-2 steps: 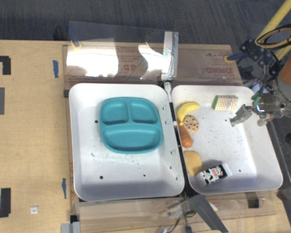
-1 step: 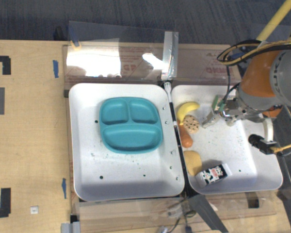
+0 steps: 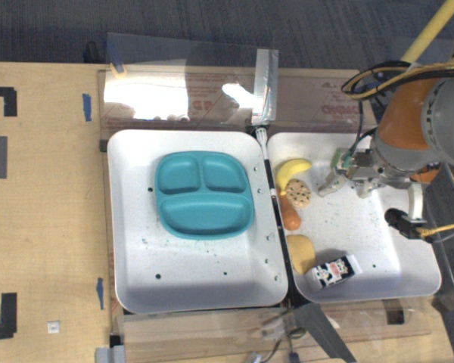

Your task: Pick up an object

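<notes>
Black-and-white carton (image 3: pixel 334 270), label unreadable, apart from tool (image 3: pixel 334 178); tool state unclear.

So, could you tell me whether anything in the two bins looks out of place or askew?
Nothing looks spilled or damaged. The teal divided tray sits slightly rotated in the left bin. In the right bin, the banana, cookie, carrot and a yellow piece crowd the left wall, and a small black-and-white carton lies tipped over.

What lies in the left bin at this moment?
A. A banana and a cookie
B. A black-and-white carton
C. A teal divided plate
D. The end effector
C: the teal divided plate sits alone in the left bin; the food items lie in the right bin.
</notes>
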Motion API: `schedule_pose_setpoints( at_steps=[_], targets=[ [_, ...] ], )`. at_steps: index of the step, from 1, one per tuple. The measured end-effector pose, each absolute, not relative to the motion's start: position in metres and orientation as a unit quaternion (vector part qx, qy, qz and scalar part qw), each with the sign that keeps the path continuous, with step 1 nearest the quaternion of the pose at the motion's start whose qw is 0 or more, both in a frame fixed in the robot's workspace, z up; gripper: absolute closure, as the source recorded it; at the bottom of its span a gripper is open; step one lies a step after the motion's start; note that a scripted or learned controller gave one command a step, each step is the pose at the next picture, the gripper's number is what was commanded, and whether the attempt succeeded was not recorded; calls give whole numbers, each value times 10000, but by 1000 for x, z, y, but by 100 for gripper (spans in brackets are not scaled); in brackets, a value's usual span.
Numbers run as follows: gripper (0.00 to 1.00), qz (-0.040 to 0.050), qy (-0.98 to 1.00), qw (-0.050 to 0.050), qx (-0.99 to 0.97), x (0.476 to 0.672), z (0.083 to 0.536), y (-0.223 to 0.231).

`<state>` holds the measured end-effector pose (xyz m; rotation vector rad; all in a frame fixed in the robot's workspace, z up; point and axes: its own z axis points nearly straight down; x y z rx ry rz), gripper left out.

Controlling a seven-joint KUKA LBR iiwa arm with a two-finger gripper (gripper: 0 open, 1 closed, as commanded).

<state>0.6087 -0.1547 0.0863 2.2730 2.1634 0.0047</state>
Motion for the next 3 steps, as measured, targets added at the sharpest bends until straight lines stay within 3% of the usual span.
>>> schedule_pose_setpoints(
  at_steps=[1, 2, 3],
  targets=[
    [0, 5, 7747, -6, 6323, 559, 114, -105],
    [0, 22, 7782, 31, 6280, 510, 88, -99],
    [0, 22, 7908, 36, 6121, 563, 88, -114]
  ],
)
